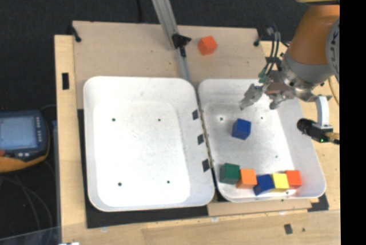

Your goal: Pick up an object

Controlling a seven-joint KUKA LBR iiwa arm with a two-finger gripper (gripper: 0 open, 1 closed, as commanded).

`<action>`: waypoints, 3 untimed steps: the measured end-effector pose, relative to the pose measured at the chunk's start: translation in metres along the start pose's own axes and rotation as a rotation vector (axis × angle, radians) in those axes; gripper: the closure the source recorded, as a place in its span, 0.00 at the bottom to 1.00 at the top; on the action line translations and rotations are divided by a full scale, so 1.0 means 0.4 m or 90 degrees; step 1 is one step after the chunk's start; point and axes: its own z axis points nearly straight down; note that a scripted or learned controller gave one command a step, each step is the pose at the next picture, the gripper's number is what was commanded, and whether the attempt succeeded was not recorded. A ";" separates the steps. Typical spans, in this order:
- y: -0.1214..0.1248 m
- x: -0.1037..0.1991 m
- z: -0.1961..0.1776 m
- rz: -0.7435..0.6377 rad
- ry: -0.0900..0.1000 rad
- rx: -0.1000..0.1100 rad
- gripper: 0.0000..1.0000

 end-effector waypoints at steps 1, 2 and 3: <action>-0.044 0.018 0.304 0.000 0.000 0.006 0.00; -0.001 0.010 0.309 -0.002 0.000 -0.001 0.00; -0.001 0.006 0.281 0.002 0.000 -0.002 1.00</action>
